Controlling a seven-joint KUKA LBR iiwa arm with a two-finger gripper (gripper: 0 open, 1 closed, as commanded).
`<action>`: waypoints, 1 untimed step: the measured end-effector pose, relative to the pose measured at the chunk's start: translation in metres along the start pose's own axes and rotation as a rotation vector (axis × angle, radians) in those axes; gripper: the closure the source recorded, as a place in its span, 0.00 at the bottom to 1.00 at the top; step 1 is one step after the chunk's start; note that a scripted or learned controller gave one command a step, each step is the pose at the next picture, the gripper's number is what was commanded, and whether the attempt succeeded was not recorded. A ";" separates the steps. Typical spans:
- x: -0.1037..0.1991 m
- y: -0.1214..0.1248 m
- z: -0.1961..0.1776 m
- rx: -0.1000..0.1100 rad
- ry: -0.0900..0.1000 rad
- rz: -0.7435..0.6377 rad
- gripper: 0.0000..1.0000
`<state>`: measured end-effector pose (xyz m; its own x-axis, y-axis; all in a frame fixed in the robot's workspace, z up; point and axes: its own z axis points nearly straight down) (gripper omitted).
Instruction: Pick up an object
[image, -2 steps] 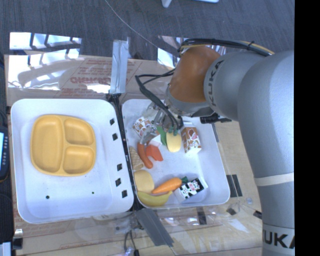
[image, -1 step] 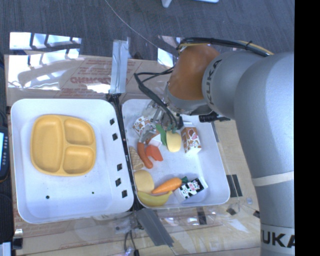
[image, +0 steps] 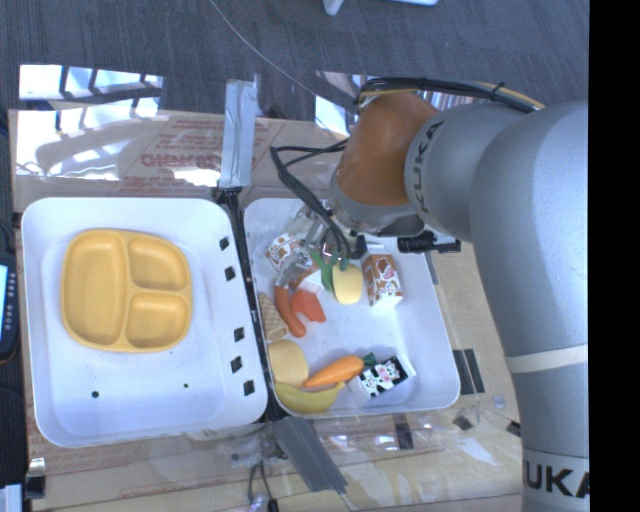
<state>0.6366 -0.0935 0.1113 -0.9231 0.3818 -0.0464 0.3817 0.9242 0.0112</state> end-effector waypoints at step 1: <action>-0.001 -0.002 0.000 0.001 -0.001 -0.073 0.00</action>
<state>0.6370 -0.0954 0.1115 -0.9485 0.3132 -0.0480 0.3133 0.9496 0.0065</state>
